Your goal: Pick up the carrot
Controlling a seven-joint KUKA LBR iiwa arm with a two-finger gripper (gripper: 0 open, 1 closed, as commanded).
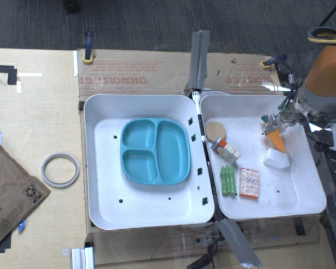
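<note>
The carrot [276, 141] is a short orange piece in the right bin [302, 203], near its far right side. My gripper [273, 125] hangs directly over the carrot's upper end and meets or overlaps it. I cannot tell from this angle whether the carrot is lying on the bin floor or lifted off it. The grey arm with its orange band [323, 72] reaches in from the right edge.
A white block [276, 160] lies just below the carrot. Further left in the right bin are a tan round cookie [215, 131], a small red and white carton [226, 151], a green vegetable [228, 180] and an orange packet [249, 183]. The left bin holds a teal divided plate [155, 151].
</note>
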